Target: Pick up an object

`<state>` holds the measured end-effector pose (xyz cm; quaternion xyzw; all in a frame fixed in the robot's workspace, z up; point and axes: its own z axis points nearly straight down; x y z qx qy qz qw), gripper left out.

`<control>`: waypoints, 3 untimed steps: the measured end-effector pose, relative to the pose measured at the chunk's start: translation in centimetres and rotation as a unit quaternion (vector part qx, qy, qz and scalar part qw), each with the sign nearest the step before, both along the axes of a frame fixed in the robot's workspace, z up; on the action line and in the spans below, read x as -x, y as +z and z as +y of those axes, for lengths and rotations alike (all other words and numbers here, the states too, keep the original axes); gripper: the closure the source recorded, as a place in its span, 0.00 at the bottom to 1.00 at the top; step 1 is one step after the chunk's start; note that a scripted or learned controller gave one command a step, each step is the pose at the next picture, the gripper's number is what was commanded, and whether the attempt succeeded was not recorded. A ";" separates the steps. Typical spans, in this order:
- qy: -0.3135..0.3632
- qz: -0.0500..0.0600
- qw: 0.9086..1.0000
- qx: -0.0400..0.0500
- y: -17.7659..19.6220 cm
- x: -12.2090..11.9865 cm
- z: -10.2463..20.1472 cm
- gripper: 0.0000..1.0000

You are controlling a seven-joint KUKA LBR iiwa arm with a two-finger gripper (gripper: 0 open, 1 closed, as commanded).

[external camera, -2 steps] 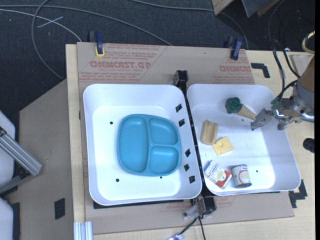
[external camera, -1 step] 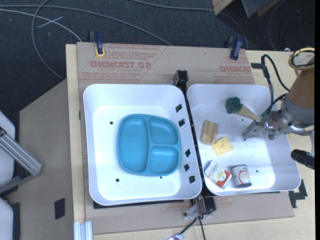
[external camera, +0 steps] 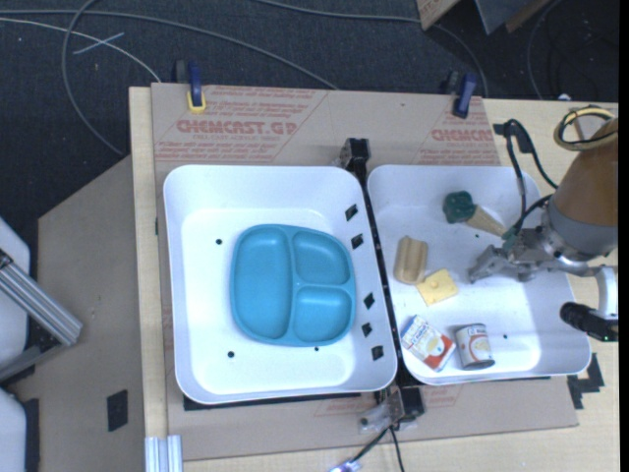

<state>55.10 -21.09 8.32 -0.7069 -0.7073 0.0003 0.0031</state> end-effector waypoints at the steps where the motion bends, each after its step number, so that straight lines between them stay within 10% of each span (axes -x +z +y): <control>1: 0.000 -0.003 1.000 0.001 1.3 -0.1 -0.1 1.00; 3: 0.001 -0.006 1.000 0.003 10.9 -0.8 1.4 1.00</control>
